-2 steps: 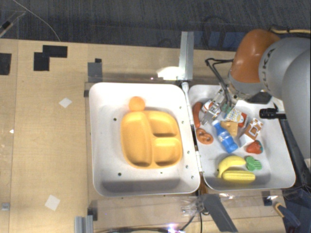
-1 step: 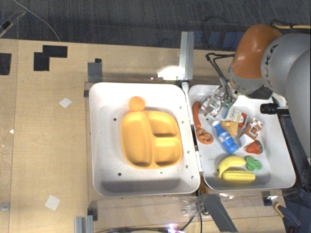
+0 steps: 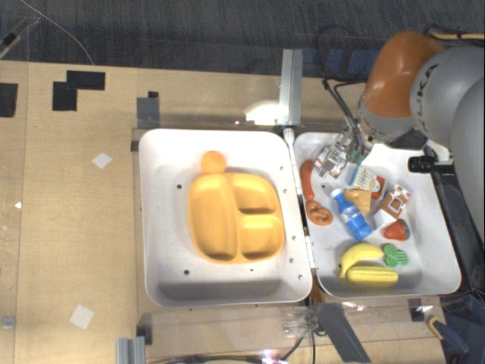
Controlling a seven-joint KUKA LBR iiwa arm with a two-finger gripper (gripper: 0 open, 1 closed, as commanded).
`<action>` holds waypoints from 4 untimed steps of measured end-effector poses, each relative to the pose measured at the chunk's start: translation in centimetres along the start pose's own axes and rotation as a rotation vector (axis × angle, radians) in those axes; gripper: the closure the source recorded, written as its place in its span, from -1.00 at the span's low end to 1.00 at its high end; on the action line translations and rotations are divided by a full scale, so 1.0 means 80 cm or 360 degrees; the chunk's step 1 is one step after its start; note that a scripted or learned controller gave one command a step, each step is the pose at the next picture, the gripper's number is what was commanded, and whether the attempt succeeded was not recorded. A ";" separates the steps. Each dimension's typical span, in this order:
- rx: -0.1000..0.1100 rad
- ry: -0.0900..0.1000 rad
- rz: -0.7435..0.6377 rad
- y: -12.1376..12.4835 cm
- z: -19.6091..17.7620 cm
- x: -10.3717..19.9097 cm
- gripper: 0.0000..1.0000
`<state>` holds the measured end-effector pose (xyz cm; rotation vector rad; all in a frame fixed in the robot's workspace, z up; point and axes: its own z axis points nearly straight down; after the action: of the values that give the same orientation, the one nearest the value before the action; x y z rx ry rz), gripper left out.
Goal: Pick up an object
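Arm (image 3: 432, 82) reaches in from right, wrist low over right bin (image 3: 447, 279), hunting for pick. Left bin (image 3: 151, 203) carries yellow divided tray (image 3: 231, 218) and orange ball (image 3: 214, 161). Candidates clustered right: banana (image 3: 364, 262), blue bottle (image 3: 351, 214), small cartons. Gripper (image 3: 333, 160) at bin's far corner; fingers possibly spread, cannot tell; nothing visibly pinched.

worktop (image 3: 68, 226): pale wood, black squares near far-left edge | 2 shallow white bins side by side, rims touching | left bin (image 3: 163, 271): yellow divided tray (image 3: 231, 218) in the middle, 3 compartments | small orange ball (image 3: 214, 161) at tray's far edge, touching it | dark carpet (image 3: 151, 14) beyond worktop
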<state>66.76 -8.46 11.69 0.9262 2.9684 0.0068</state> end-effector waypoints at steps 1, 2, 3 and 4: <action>0.0016 0.0030 0.0351 -0.013 -0.091 0.048 1.00; 0.0016 0.0031 0.0365 -0.040 -0.144 0.111 1.00; 0.0025 0.0029 0.0297 -0.191 -0.152 0.039 1.00; 0.0020 0.0032 0.0283 -0.184 -0.152 0.042 -1.00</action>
<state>55.28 -18.60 23.55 1.1946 2.8962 0.0015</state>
